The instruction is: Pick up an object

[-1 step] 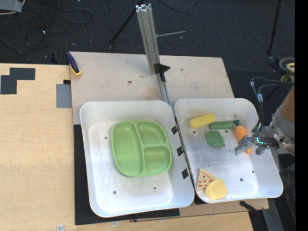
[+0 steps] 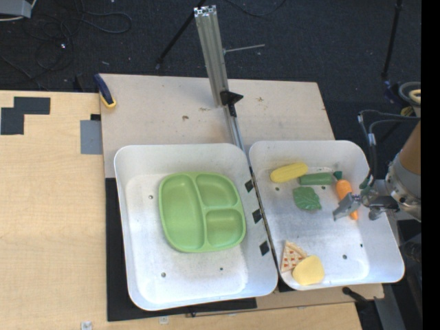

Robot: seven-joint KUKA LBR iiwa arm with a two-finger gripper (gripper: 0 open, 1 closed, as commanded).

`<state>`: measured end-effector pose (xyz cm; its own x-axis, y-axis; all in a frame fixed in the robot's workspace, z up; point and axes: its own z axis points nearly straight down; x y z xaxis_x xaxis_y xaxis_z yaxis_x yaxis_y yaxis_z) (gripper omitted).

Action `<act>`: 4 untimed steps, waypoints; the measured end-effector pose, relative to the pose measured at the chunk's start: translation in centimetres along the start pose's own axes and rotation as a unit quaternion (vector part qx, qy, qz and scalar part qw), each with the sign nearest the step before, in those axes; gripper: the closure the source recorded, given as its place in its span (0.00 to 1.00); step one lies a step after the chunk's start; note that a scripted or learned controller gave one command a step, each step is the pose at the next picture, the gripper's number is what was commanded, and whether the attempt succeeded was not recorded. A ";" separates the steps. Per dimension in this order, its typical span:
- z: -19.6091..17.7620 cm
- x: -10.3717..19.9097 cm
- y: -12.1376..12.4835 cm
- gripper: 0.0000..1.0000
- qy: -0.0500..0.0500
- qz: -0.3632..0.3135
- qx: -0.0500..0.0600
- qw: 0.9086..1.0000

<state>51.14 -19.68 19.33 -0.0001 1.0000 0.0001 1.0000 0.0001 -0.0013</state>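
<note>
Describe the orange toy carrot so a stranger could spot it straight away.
Start at the right-hand white bin, the one without the green divided plate. Along its far side a yellow corn cob and a dark green vegetable piece lie in a row; the carrot sits at that row's right end, beside the gripper. It is the bin's only orange, green-topped item.

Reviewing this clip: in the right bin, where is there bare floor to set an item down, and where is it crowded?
In the right bin, bare floor lies between the green leaf above and the waffle piece and yellow chunk below. It is crowded along the top: corn, green stick, carrot, and the gripper at the right.
</note>
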 end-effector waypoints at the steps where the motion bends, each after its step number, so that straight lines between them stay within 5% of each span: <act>1: 5.1 -0.8 0.4 0.00 0.001 0.000 0.003 1.000; 2: 10.1 -0.7 0.4 0.00 0.001 0.000 0.000 1.000; 3: 8.9 -0.8 0.5 1.00 0.001 0.001 -0.001 1.000; 4: 4.3 -0.2 1.0 1.00 0.000 -0.001 -0.002 1.000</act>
<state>52.11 -19.87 14.98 -0.0015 1.0000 -0.0003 1.0000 0.0015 0.0021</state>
